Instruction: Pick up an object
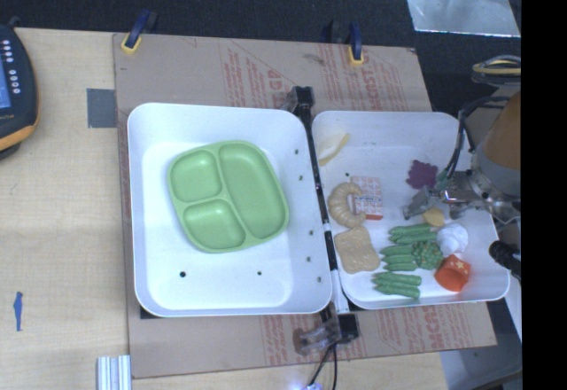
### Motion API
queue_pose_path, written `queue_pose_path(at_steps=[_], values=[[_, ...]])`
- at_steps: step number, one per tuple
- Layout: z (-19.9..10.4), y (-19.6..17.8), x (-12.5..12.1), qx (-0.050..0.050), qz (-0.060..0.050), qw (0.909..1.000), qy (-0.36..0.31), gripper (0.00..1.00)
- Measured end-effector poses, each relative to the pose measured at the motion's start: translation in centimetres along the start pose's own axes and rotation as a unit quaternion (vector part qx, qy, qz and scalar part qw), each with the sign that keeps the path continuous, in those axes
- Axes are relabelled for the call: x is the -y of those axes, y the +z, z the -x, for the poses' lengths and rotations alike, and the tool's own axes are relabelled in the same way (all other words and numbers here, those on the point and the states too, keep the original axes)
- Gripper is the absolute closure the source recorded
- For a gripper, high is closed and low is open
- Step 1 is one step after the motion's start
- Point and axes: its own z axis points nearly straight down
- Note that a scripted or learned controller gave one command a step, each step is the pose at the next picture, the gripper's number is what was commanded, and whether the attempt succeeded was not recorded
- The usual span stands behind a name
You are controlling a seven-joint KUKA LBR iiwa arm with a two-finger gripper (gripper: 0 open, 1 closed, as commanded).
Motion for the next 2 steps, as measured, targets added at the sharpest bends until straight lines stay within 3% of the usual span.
queue_pose_path(at_steps=[1,2], values=[[-3.3,0.9,4.1,0.000,0.002,1.0000,-0.001,0.00],[-3.3,0.6,6.2,0.003,0.009,1.0000,-0.002,0.00]])
